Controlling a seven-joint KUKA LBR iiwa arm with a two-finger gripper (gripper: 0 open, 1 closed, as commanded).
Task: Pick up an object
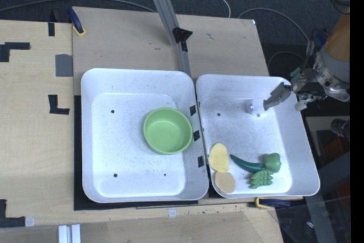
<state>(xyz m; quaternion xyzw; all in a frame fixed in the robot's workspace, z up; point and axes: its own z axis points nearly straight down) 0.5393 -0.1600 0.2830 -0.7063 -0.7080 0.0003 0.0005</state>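
— Wooden bench (142, 37) with two white bins side by side, dark carpet behind it. What sits in the left bin (99, 179)?

— One green bowl (168, 131), upright, a little toward three o'clock from the bin's middle.

— And the right bin (284, 122)?

— Its things crowd the six o'clock edge: a yellow piece (219, 157), a tan round piece (225, 182) touching it below, a dark green pepper (245, 164), a green lump (272, 161) at the pepper's three o'clock end, and a leafy green piece (261, 180) just under them.

— Where is the arm?

— It comes in from three o'clock. The gripper (277, 95) hangs over the right bin's one o'clock corner, well apart from the toys, nothing between its fingers. How wide the claw stands cannot be told.
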